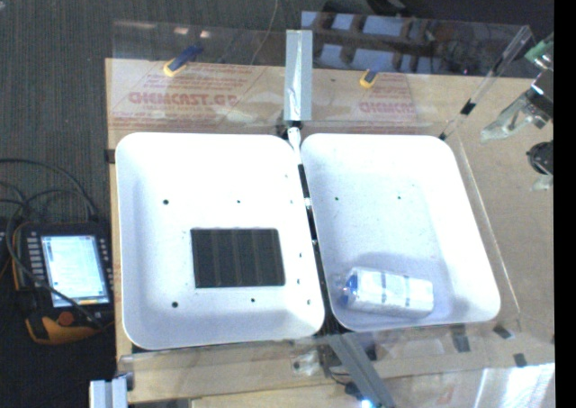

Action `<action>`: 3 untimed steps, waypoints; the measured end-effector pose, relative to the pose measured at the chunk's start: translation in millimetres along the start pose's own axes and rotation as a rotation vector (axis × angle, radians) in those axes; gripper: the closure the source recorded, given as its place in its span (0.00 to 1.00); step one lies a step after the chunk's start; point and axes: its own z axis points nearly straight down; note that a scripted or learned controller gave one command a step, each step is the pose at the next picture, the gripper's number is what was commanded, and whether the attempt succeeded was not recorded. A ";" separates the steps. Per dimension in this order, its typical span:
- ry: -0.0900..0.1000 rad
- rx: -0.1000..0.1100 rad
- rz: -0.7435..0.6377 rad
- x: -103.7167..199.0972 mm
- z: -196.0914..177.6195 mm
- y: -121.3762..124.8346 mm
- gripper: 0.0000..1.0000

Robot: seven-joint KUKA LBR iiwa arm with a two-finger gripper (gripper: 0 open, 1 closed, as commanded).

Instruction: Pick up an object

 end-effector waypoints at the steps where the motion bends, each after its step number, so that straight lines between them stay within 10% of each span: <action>1: 0.001 0.000 0.060 -1.3 0.1 8.2 0.00; 3: 0.001 0.002 0.306 -21.6 0.3 8.6 0.00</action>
